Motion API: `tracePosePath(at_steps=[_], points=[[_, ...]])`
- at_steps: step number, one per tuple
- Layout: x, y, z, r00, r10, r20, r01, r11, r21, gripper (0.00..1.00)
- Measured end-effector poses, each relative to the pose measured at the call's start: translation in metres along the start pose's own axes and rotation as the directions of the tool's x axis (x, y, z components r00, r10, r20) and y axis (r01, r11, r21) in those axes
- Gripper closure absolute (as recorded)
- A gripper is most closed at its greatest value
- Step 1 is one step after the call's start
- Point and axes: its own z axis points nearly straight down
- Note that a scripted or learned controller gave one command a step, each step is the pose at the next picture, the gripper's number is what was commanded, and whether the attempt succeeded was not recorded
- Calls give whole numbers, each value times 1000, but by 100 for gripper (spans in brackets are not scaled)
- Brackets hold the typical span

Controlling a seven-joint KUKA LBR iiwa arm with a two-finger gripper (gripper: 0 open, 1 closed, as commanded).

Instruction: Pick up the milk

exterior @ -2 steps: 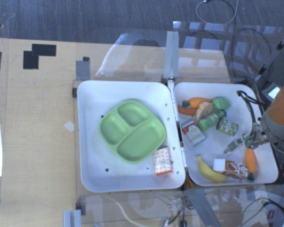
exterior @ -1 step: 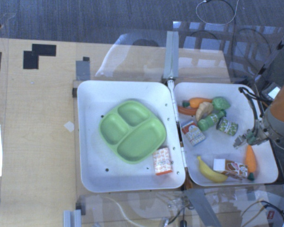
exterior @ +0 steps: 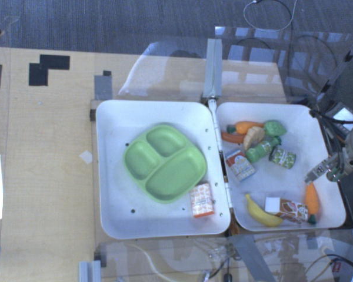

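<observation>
Camera view, looking down on the counter (exterior: 47, 157). 2 white bins sit side by side, touching along their inner walls.

Left bin (exterior: 115, 128): holds a green divided plate (exterior: 165, 163) with 3 compartments, set near the middle. A small carton with orange-red print (exterior: 202, 200) stands just beside the plate's lower right edge, near the bin's front right corner.

Right bin (exterior: 294, 113): holds the milk (exterior: 240, 165), a small red and white carton lying tilted near the bin's left wall, just below a green bottle (exterior: 262, 150). Above these lie a carrot (exterior: 247, 126), a pale beige item (exterior: 253, 137) and a green leafy item (exterior: 275, 128). A green printed can (exterior: 282, 157) lies just right of the bottle. Along the front wall: a banana (exterior: 260, 213), a small white block (exterior: 272, 205), a brown packet (exterior: 294, 209) and a second carrot (exterior: 311, 198).

The claw (exterior: 322, 172) hangs over the right bin's right side, just above the second carrot and well apart from the milk. Its grip state cannot be told; nothing is seen held.
</observation>
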Motion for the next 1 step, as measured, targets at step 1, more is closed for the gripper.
tracePosePath(at_steps=[1], points=[[5,5,-129,975,-223,6,223,975,-3,100]])
